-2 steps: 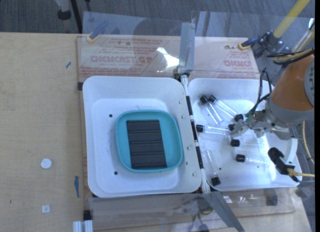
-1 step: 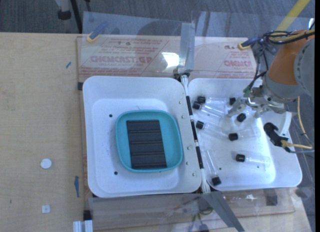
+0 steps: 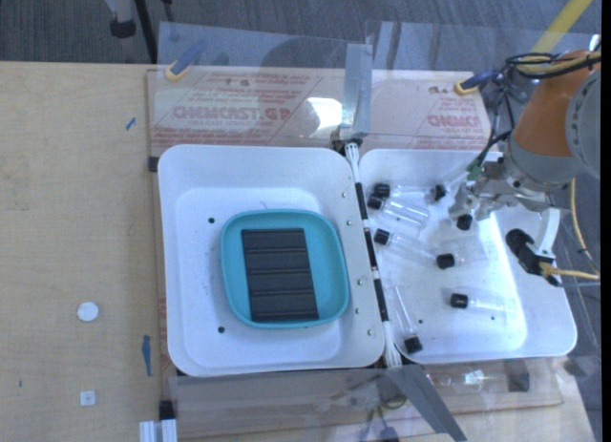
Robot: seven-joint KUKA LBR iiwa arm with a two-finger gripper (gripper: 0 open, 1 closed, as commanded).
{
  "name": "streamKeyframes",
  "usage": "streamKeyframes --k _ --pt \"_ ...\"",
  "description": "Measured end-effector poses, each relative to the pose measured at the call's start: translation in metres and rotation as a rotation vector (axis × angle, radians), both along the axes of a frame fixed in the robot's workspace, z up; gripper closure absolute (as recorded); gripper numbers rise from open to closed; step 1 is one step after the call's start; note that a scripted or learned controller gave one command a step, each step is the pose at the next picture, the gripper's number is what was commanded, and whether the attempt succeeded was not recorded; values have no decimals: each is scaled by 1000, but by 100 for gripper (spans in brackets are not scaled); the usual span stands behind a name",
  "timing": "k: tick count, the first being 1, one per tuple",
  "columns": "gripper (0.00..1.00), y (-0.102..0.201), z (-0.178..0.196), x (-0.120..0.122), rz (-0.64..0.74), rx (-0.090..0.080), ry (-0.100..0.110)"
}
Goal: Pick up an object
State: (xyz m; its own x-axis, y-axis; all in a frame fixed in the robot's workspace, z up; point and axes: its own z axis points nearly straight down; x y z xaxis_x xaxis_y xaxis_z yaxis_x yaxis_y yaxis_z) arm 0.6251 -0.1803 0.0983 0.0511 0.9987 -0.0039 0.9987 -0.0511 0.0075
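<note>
Where the grey arm enters, its two-finger gripper (image 3: 465,209) sits low over clear black-capped plastic vials (image 3: 406,211) in the right white bin (image 3: 549,330); jaw state cannot be told.

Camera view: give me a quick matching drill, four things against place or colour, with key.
Things:
1. tray
2. vials
3. arm band
4. white disc

Descriptions:
A. orange
B. on the bare bench, left of both bins
C. teal, in the left bin
D. clear with black caps, scattered in the right bin

Pairs: 1-C, 2-D, 3-A, 4-B
</note>
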Motion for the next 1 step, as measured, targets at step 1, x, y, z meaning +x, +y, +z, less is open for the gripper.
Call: streamKeyframes --k 1 --pt "100 60 113 31 64 2 5"
